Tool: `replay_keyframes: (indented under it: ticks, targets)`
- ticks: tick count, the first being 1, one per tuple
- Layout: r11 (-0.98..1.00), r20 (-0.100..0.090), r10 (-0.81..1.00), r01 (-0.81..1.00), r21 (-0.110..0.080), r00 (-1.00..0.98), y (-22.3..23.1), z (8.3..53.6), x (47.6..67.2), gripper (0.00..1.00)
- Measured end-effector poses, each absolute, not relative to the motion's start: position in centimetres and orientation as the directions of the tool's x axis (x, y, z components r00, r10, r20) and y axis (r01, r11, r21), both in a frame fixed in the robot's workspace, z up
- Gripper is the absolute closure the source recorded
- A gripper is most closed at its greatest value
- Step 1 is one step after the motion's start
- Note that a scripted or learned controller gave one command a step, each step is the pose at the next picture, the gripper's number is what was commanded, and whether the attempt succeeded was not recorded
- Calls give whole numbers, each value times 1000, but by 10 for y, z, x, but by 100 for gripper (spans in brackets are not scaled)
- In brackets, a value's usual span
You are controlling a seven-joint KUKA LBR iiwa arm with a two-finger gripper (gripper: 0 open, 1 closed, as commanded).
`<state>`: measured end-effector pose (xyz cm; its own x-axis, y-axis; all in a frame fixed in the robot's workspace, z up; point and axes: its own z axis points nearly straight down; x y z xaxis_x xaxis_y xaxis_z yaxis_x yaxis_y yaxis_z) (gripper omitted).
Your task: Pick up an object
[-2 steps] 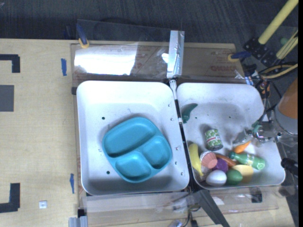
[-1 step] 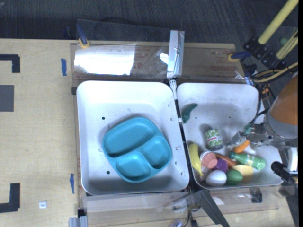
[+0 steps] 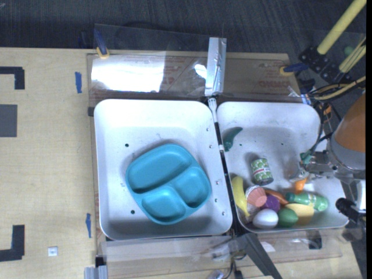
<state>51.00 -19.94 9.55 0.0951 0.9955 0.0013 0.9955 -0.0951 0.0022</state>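
The right white bin [image 3: 273,107] holds several toy foods. A green can [image 3: 261,170] stands near its middle. Along the front lie a yellow banana [image 3: 238,194], a pink round slice [image 3: 255,197], a purple piece [image 3: 272,202], a white egg [image 3: 265,218], a green ball [image 3: 288,216] and a long green-and-yellow piece [image 3: 308,201]. A small orange piece [image 3: 299,185] sits just below my gripper [image 3: 311,166], which hangs low over the bin's right side, right of the can. A dark teal piece [image 3: 231,136] lies at the bin's back left.
The left white bin [image 3: 116,132] holds a blue divided plate [image 3: 168,182]. A clear panel with a metal strip [image 3: 215,65] stands behind the bins. Yellow poles and cables [image 3: 331,34] crowd the back right corner. Tan bench [image 3: 40,167] spreads to the left.
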Motion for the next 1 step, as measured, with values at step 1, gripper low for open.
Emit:
replay_keyframes:
  ticks: [1]
  targets:
    - [-207,0,978,978,2,207,-176,213,577,100]
